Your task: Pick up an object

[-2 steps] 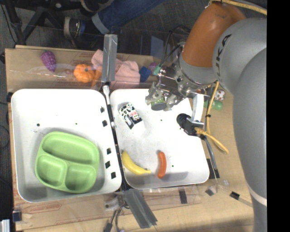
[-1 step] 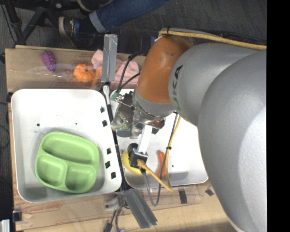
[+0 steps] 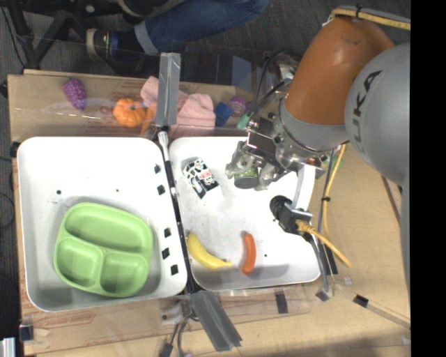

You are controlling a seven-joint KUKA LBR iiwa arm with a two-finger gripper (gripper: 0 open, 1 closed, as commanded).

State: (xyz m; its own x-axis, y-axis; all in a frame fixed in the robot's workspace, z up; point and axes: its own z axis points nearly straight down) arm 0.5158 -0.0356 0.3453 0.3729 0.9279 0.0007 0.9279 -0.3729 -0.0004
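Green divided tray [image 3: 103, 248] in left bin [image 3: 42, 167]. Behind bins: purple toy [image 3: 74, 91], orange pumpkin-like toy [image 3: 130, 111], pink cloth [image 3: 187, 107], small blue and purple items, indistinct [image 3: 230, 110]

Banana [image 3: 206, 254], sausage [image 3: 248, 253], possibly a cow-patterned block [image 3: 200, 177], right bin [image 3: 230, 216].

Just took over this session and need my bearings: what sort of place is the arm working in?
Most likely a robotics lab's pick-testing bench: two taped-down white bins, toy food such as a banana and a sausage, and someone's jeans-clad legs beyond the bench.
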